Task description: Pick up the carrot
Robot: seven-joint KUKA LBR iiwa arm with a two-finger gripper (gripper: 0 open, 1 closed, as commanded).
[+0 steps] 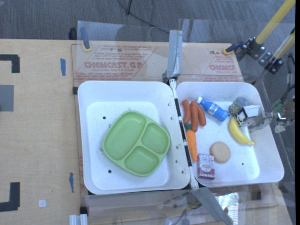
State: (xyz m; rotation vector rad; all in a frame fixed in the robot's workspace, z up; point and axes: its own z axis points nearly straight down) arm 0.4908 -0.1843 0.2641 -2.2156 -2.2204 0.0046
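Hand hovers beside banana; carrot hugs bin wall.

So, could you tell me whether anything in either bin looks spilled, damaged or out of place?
Nothing looks spilled or damaged. The green plate sits askew in the left bin. In the right bin, the carrot lies tight along the dividing wall, below the sausages, which might make it awkward to grasp.

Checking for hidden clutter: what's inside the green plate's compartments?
All three compartments of the green plate look bare. Whatever lies beneath it in the left bin is covered.
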